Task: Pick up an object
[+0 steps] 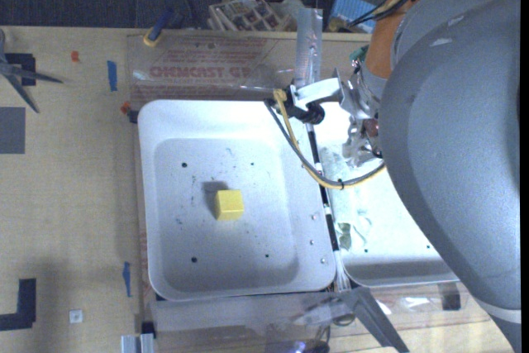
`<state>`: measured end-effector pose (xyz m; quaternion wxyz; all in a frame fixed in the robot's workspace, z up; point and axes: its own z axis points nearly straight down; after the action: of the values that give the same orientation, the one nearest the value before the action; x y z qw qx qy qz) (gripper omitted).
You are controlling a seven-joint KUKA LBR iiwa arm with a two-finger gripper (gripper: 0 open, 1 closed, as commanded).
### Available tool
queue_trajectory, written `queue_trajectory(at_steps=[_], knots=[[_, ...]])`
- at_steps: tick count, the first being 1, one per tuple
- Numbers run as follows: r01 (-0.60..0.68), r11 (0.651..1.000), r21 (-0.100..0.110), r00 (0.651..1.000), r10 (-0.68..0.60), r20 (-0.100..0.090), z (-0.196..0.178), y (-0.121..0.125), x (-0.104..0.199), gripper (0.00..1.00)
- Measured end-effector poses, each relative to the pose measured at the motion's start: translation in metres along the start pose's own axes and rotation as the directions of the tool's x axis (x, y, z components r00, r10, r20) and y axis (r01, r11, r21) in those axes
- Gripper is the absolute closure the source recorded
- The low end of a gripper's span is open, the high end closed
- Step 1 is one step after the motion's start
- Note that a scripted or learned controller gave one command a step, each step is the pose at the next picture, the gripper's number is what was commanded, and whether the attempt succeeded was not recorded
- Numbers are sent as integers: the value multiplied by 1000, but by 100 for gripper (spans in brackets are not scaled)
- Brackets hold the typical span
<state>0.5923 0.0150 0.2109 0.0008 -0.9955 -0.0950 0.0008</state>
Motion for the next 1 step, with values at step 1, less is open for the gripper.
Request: queue_trajectory(at_steps=[1], knots=[[143, 990, -1, 990, -143, 2, -26, 34, 17, 100]])
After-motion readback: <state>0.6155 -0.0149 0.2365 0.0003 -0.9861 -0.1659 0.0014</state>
